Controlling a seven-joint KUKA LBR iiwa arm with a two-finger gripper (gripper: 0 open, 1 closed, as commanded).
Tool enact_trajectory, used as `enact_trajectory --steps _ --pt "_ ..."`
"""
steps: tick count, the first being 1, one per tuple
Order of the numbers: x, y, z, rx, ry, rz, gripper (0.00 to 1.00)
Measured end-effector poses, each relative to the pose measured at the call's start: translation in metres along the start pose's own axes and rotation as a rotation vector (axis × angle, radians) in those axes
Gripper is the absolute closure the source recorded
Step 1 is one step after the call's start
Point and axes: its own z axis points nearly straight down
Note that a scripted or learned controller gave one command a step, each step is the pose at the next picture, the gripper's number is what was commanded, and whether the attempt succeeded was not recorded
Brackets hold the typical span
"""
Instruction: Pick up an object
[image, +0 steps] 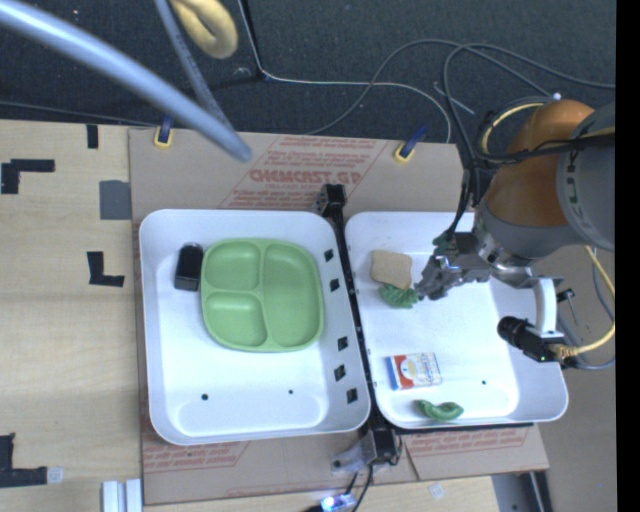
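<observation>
The right bin holds a tan block, a small green leafy piece just below it, a red, white and blue packet and a green pod-shaped item near the front wall. My gripper hangs low over the right bin, just right of the leafy piece and the tan block. Its dark fingertips sit close to the leafy piece; nothing shows between them.
The left bin carries a green divided plate and a small black object beside it. A black divider runs between the bins. The arm's orange band and cables occupy the right side.
</observation>
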Motion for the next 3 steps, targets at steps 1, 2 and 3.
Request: enact_trajectory --steps 1,2,3 --pt "0.044 0.028 -0.009 -0.001 0.000 -0.001 1.00" --pt "0.088 0.050 -0.018 -0.001 0.000 0.000 1.00" --pt "0.148 0.073 -0.021 -0.001 0.001 -0.002 1.00"
